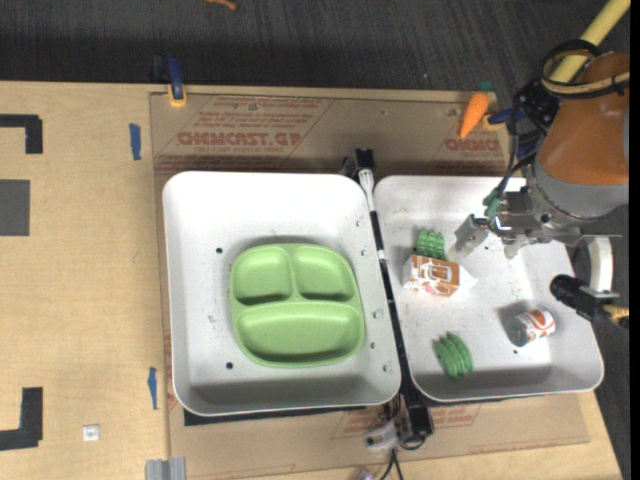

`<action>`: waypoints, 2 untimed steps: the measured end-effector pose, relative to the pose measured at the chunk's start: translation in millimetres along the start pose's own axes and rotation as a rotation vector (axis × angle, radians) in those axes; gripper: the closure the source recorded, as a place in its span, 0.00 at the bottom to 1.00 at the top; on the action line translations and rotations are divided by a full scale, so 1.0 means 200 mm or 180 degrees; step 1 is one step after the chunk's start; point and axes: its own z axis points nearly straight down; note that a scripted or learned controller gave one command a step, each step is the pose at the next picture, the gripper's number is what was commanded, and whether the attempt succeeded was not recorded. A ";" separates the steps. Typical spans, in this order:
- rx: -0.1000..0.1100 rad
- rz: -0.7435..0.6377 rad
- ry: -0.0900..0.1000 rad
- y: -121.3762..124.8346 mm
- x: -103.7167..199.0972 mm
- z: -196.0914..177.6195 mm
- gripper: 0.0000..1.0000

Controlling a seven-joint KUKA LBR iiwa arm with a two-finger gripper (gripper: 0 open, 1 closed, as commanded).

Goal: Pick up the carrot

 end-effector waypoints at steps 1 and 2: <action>0.0003 0.0389 0.0002 -0.12 0.05 0.30 0.00; 0.0005 -0.0223 0.0004 -0.35 0.33 0.11 0.00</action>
